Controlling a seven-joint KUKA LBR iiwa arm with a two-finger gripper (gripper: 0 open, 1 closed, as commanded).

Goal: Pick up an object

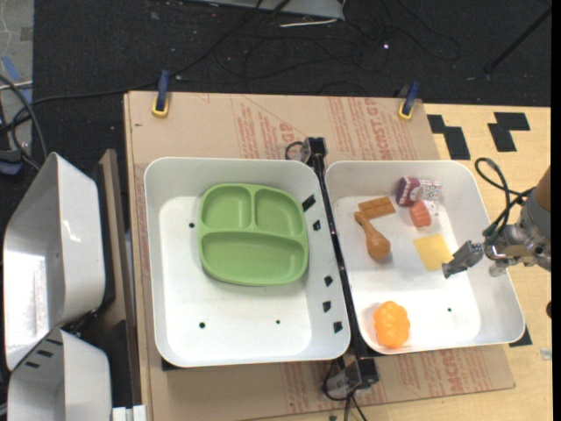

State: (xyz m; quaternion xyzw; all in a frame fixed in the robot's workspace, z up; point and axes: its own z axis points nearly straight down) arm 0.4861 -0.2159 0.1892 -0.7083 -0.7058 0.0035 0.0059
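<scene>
Right shallow white bin (491,323): gripper (473,260) at right edge, finger state indiscernible, beside flat yellow square block (431,252); round orange fruit (391,324) near front edge; bare floor between.

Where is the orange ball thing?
The orange ball sits in the right bin, near its front edge, below the yellow block and the brown drumstick toy.

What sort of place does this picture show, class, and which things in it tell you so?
Probably a robot test bench in a lab. Two white bins sit on a clamped board, a gripper reaches over toy food like the orange, and cables trail across the dark floor.
</scene>
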